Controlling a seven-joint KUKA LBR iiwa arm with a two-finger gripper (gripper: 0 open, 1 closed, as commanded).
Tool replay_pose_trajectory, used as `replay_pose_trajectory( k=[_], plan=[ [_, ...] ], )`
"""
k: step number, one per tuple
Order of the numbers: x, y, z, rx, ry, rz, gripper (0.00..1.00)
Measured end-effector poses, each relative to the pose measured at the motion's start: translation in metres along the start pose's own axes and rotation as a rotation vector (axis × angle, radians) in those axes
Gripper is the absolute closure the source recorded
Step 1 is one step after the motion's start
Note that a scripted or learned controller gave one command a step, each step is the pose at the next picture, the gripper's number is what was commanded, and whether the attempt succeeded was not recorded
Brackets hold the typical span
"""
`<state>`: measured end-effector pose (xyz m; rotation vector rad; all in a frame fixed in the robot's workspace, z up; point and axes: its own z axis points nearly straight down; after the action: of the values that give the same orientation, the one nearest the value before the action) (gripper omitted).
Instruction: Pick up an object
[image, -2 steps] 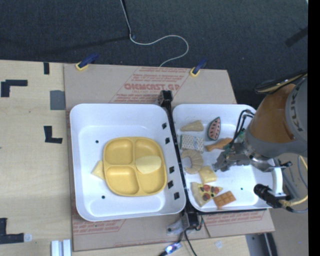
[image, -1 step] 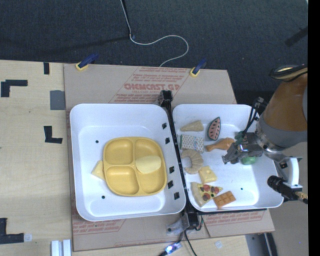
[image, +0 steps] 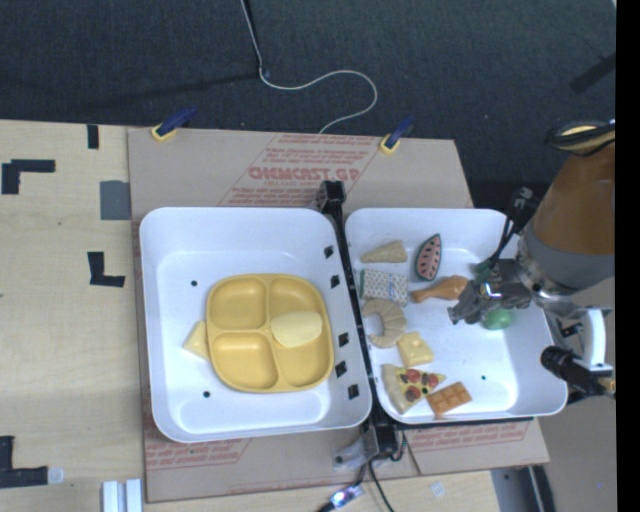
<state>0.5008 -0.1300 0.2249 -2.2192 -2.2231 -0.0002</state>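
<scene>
The jaws were hard to read: we could not tell if they were open or shut, because the dark gripper (image: 478, 302) was small and blurry at the right of the frame. It hung low over the right bin (image: 455, 216), just beside a small green thing (image: 497, 319) and near the orange drumstick-shaped toy (image: 440, 291). We guessed one of those two was the object to pick up, since the gripper sat right by them, but we saw nothing between its tips. The right bin was crowded with toy food, likely so the arm had many things to try. A watermelon slice (image: 428, 257) lay above the drumstick, a pizza slice (image: 410, 383) and a brown cracker (image: 448, 398) sat at the bottom, and pale cheese-like bits (image: 413, 349) lay in the middle. These sat close together, so a grab could bump a neighbor. In the left bin (image: 165, 330) a yellow divided plate (image: 268, 333) rested, with a pale piece (image: 296, 327) in one of its parts.
</scene>
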Motion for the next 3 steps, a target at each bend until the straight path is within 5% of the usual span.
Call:
replay_pose_trajectory(
  k=[3],
  plan=[
    [0.064, 0.131, -0.003, -0.002, 0.000, -0.002, 1.00]
  ],
)
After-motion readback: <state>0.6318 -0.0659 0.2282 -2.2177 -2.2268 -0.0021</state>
